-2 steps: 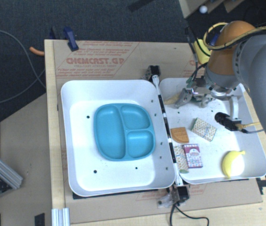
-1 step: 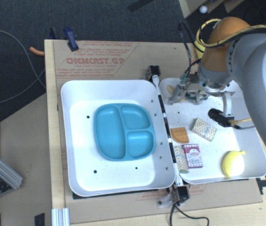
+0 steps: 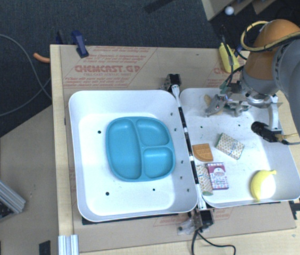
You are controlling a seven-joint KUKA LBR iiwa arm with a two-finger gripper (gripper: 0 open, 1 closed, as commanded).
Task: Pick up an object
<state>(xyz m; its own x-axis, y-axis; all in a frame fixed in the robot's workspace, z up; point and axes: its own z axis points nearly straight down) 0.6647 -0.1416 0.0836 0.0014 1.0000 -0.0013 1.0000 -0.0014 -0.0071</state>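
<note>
My gripper (image 3: 217,105) hangs low over the far left part of the right bin (image 3: 284,158), with bare white floor beneath it. Nearer the front of that bin lie a small patterned packet (image 3: 230,145), an orange wedge (image 3: 203,152), a red and pink box (image 3: 217,175) and a yellow fruit-shaped object (image 3: 263,184). A patterned card (image 3: 205,181) lies against the bin's left wall beside the red box. The gripper stands well back from all of them, and no object shows in it.
The left bin (image 3: 86,142) holds a blue divided plate (image 3: 139,147) at its middle. The grey arm with its orange band (image 3: 269,41) comes in from the upper right, above the right bin's far corner.
</note>
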